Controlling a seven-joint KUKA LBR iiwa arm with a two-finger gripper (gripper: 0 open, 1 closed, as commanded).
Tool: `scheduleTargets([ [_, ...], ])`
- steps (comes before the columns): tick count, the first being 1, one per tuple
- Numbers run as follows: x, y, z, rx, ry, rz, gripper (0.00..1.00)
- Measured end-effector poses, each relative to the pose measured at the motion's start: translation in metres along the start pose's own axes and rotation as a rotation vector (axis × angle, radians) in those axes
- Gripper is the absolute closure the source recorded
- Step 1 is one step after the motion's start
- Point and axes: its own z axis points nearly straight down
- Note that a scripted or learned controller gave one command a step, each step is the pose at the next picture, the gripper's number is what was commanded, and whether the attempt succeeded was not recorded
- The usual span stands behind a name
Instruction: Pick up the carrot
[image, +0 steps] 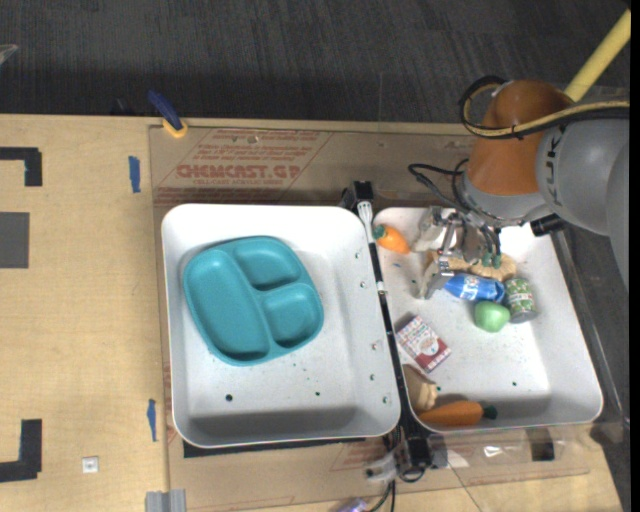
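A long orange carrot (452, 412) with a dark green stem end lies flat against the front wall of the right bin (560, 340). A smaller orange piece with a green tip (392, 239) rests at that bin's back left corner. My gripper (440, 262) hangs low over the back of the right bin, just right of the small orange piece and far behind the long carrot. It sits over a cluster of items, touching or nearly touching the blue can (472, 288). Nothing orange is in its grasp.
Beside the gripper lie a blue can, a green ball (490, 317) and a small green tin (520, 298). A red-and-white packet (422, 341) lies mid-bin. The left bin (200, 395) holds a teal divided plate (252, 297).
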Motion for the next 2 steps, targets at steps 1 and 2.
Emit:
scheduleTargets([
  [1, 0.0257, 0.0669, -0.1001, -0.006, -0.014, 0.383, 0.0],
  [2, 0.0288, 0.0596, -0.0962, -0.003, -0.007, 0.679, 0.0],
])
